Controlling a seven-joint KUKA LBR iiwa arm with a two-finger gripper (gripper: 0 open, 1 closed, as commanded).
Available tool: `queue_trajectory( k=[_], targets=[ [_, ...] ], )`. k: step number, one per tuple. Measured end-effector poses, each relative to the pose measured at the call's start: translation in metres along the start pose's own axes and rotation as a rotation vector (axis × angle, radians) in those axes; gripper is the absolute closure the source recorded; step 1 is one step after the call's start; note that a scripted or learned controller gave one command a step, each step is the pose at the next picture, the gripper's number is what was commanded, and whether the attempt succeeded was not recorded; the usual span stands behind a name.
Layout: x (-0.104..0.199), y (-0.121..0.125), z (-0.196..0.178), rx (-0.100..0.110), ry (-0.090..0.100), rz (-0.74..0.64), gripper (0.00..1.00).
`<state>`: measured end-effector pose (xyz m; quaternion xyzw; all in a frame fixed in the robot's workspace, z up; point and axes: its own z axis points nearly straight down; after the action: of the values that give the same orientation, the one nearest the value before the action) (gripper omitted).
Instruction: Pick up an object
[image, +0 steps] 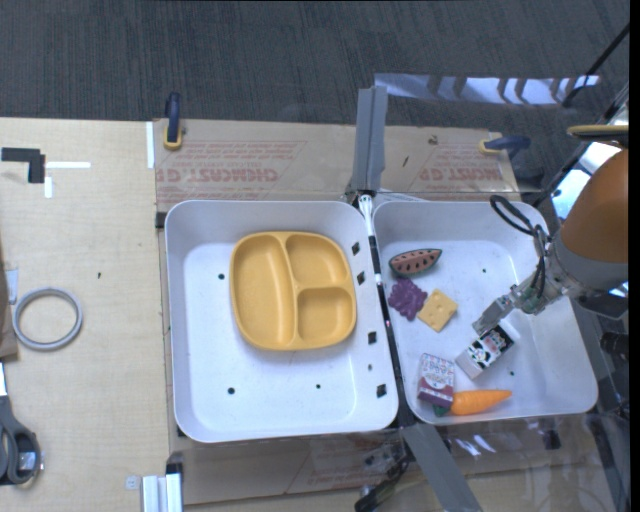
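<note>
Tabletop (80, 200) seen from above, with the yellow plate (294, 290) taken as the reference. Far left of the plate, on the bare wood, lay a grey ring (45, 318). The plate itself, divided into three compartments, sat in the left bin (200, 400), nearer that bin's far wall than its near one.

Right of the plate, past the divider, the right bin (560, 380) held the loose objects. Closest to the plate were a watermelon slice (415, 262) and, just nearer the camera, a purple bunch of grapes (406, 298), with a yellow cheese wedge (438, 310) just beside the grapes. Nearer the bin's front wall stood a small red and white carton (436, 381) touching an orange carrot (479, 401).

Further right of the plate lay a black and white milk carton (487, 351), tilted. The tool (497, 314) hung directly over the carton's upper end, reached in from the right on the grey and orange arm (595, 225). Whether its fingers were apart or closed could not be told, nor whether they gripped the carton.
</note>
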<state>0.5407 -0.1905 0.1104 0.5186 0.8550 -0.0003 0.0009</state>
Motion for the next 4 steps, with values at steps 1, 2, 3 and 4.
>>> queue_trajectory(
  k=[1, 2, 3, 4],
  targets=[
    [0.036, 0.099, -0.032, -0.002, 0.000, -0.073, 0.00],
    [0.046, 0.075, 0.019, 0.002, 0.001, 0.187, 0.00],
    [0.151, 0.027, -0.081, 0.004, 0.002, 0.533, 0.00],
    [0.108, 0.035, -0.080, 0.005, 0.000, 0.455, 0.00]
  ],
)
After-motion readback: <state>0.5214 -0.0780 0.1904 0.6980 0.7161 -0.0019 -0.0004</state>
